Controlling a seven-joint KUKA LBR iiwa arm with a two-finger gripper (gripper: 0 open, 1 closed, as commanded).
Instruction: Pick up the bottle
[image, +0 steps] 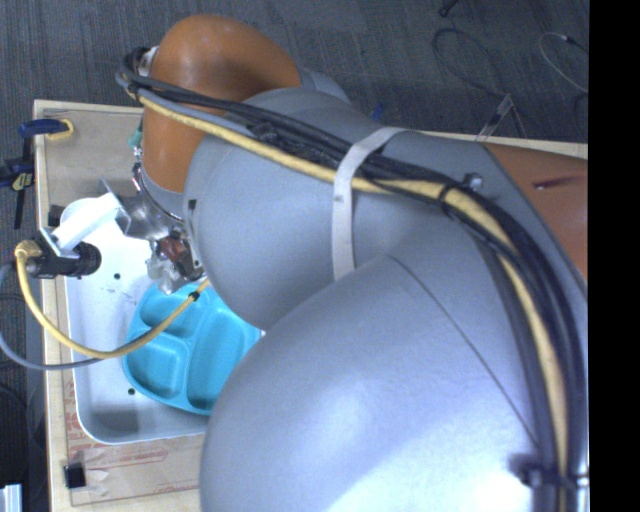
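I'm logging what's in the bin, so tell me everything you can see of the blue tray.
The blue tray looks like smooth turquoise plastic, moulded into shallow compartments split by raised ridges. It lies open side up in the white bin. The grey arm hides its right side. The gripper hangs at its upper edge; contact cannot be told.

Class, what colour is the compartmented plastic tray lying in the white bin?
The compartmented plastic tray is turquoise blue; camera view.

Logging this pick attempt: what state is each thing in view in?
blue tray: compartments facing up, in the left bin, partly hidden under the arm.
gripper: low in the left bin, at the tray's far edge.
arm: stretched over the bench from the right.
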